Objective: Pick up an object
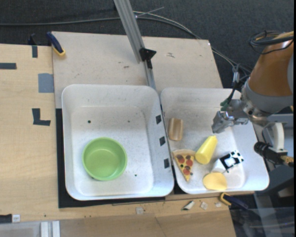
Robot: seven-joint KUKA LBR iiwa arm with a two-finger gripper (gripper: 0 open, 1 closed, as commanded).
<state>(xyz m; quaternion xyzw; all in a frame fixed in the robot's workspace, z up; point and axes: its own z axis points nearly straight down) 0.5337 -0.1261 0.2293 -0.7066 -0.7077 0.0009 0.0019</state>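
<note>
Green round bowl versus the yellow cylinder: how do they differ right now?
The green round bowl sits alone in the left bin; the yellow cylinder lies among other items in the right bin. The bowl is wide, open side up; the cylinder is slim, lying at a slant. The gripper hangs near the cylinder, far from the bowl. Both rest untouched.

This looks like a robotics lab. A plywood worktop (19,132) carries two shallow white bins (71,132) side by side, with tape marks (39,116) stuck on the wood at the left. A grey and orange industrial arm (271,78) reaches in from the right, cables (187,31) trail over the dark floor at the far side, and a metal strut (130,21), probably part of a camera mount, rises from the board.
</note>
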